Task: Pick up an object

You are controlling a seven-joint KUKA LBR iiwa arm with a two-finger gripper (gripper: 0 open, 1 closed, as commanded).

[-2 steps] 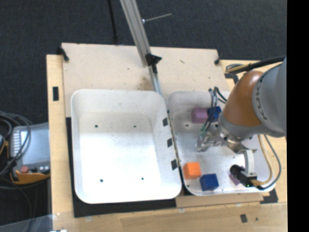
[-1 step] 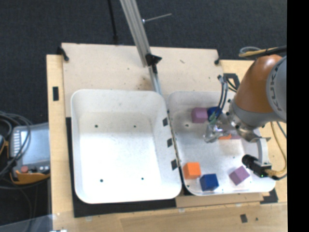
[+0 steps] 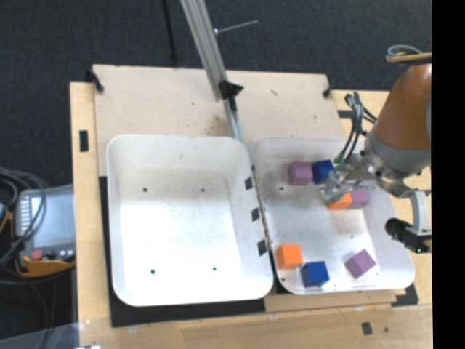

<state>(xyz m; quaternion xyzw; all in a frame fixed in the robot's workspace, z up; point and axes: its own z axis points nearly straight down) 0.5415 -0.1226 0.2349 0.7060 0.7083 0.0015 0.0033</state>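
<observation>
My gripper (image 3: 336, 191) is low in the right bin (image 3: 385, 278), near its middle right. It hangs right over an orange block (image 3: 339, 204) and a purple block (image 3: 358, 199) that lie side by side. Just to its upper left sit a blue block (image 3: 322, 170) and a purple block (image 3: 300, 172). Near the bin's front lie an orange block (image 3: 290, 255), a blue block (image 3: 314, 273) and a purple block (image 3: 360, 263). Nothing is seen between my fingers.
The left bin (image 3: 123, 158) lies beside the right one, sharing a raised middle rim. A metal pole (image 3: 207, 46) slants up from the bench behind the bins. A pendant with cables lies off the bench at the left.
</observation>
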